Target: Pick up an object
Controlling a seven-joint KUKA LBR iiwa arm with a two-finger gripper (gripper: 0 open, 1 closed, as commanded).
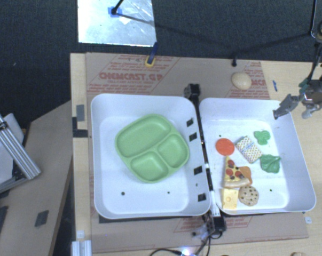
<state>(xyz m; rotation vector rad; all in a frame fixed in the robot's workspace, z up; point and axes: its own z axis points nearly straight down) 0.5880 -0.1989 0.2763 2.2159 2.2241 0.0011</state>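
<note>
The gripper hangs over the right bin's far corner (finger spread unclear), apart from the toy food.

Dark carpet floor surrounds the wooden bench.

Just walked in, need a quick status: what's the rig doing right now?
The gripper hangs over the far right corner of the right bin, with nothing seen between its fingers. The toy food lies untouched in that bin: a red disc, pizza slice, cookie, cheese, wrapped block and two green leaves. The left bin has a green tray. No pick made yet.
</note>
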